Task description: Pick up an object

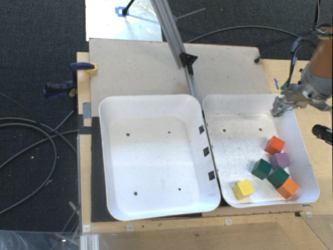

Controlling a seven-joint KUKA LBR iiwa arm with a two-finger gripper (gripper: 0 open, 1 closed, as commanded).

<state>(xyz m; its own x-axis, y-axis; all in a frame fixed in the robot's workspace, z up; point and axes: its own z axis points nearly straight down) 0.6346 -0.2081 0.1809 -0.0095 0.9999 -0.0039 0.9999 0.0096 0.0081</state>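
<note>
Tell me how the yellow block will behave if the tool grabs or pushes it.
The yellow block looks like a rigid cube with flat faces, so it should slide, not roll. It sits apart from the other blocks, so a push probably moves it alone.

Bench [171,69] under two white bins [156,108]

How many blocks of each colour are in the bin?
Orange wooden cube blocks: 2
Green wooden cube blocks: 2
Purple wooden cube block: 1
Yellow wooden cube block: 1
Total: 6, all in the right-hand white plastic bin.
</note>
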